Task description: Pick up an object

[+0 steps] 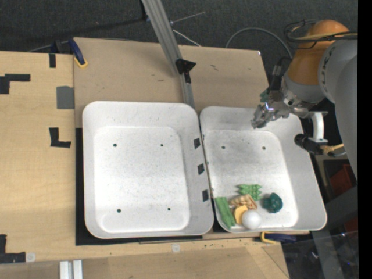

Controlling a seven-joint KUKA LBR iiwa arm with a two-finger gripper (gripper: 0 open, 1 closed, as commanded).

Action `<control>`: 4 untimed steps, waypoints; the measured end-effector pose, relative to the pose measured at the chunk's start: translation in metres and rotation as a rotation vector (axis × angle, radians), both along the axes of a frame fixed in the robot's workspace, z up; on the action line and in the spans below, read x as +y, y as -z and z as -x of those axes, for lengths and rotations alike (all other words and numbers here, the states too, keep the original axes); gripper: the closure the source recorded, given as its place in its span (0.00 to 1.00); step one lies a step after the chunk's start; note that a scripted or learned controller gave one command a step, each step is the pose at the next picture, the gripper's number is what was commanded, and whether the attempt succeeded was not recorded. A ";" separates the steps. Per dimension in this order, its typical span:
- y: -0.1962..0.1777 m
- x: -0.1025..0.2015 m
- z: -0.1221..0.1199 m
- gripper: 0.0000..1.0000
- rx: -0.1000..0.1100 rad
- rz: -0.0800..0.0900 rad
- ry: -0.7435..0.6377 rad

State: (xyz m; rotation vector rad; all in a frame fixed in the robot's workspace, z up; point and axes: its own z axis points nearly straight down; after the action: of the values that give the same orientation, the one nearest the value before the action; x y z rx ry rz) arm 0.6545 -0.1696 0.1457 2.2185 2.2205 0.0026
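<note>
Two white bins sitting side by side | gripper (260,120) hovering over right bin's (302,173) far rim, finger state unclear | small objects (250,205) lying clustered at that bin's near edge, well apart.

We see a pale wooden bench (35,156) marked with black tape. Behind it lies dark grey carpet (232,4). A grey metal pole (165,36) slants overhead.
</note>
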 end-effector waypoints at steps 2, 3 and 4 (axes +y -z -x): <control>-0.103 -0.005 -0.009 1.00 -0.003 0.001 -0.001; -0.099 0.041 -0.018 1.00 0.004 -0.001 -0.004; -0.091 0.103 -0.023 1.00 0.005 -0.002 -0.006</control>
State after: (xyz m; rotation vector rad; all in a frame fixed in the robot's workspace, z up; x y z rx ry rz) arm 0.6778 -0.0669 0.2363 2.2154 2.2307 -0.0005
